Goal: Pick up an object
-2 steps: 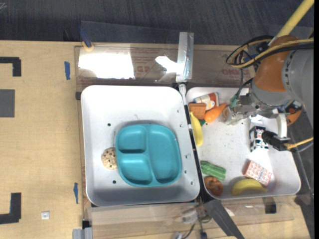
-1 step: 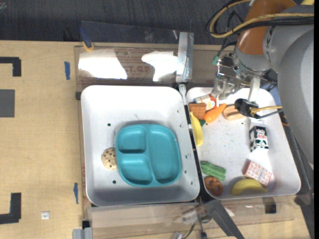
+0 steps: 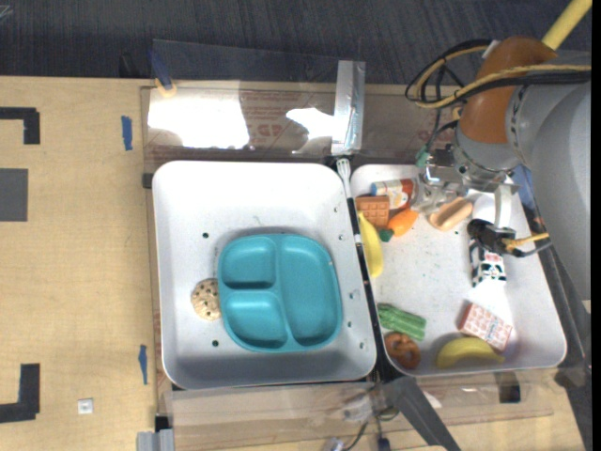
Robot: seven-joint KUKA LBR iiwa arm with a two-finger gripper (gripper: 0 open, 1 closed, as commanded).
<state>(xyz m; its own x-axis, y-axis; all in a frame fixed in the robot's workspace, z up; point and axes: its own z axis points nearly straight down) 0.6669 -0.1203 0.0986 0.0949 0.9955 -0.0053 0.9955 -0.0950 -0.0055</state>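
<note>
Over the right white bin [image 3: 549, 332], the grey two-finger gripper [image 3: 439, 188] hovers by a tan bread roll [image 3: 451, 213], finger state unclear.

Cardboard-topped bench [image 3: 66, 280] with two white bins [image 3: 178, 280] [image 3: 535, 299] side by side

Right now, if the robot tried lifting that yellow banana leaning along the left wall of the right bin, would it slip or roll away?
The banana looks like smooth, glossy toy plastic, so it may slip between fingers. Its curved, rounded body could rock or roll if nudged. It lies against the right bin's wall, which probably leaves little room for a finger on that side.
</note>
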